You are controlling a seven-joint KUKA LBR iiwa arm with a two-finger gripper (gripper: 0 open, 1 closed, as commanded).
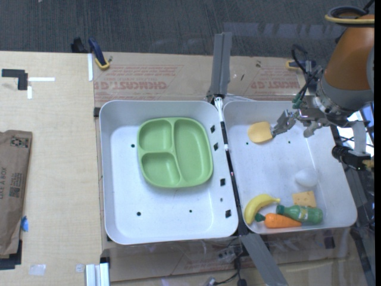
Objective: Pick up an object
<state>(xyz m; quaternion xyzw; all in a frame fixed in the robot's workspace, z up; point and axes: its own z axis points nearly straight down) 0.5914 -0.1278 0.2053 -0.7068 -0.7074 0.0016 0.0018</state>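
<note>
Your hand (284, 123) sits w/ tips at the yellow chip (259, 132); can't tell if it grips. Lift now & the chip may slip off.

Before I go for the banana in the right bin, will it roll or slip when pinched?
The banana looks like smooth toy plastic, so it is probably light, stiff and a bit slippery. Its curved shape may pivot rather than roll. It lies against the carrot near the bin wall, so a push could jam it.
</note>
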